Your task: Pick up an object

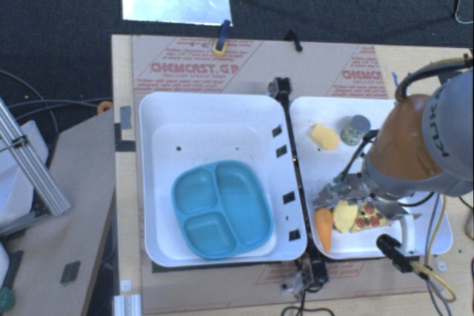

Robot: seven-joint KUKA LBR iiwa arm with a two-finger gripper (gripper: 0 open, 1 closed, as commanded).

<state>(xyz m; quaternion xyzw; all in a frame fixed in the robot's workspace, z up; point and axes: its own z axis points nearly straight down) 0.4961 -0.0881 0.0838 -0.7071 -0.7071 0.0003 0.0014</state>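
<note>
My gripper [335,195] is low in the right bin [307,118], near its front left corner. Just below it lie an orange carrot [324,227], a pale yellow piece [345,217] and a pizza slice with red spots [368,218]. The gripper's tip sits right above the yellow piece and the carrot's top. Whether it touches them is unclear. Farther back in the same bin are a yellow lump [324,135] and a small grey round thing [355,129]. The arm hides the right part of this bin.
The left bin [159,159] holds a blue divided plate [221,209]. A black divider with clips [290,174] runs between the two bins. Cardboard [192,66] lies under the bins at the back.
</note>
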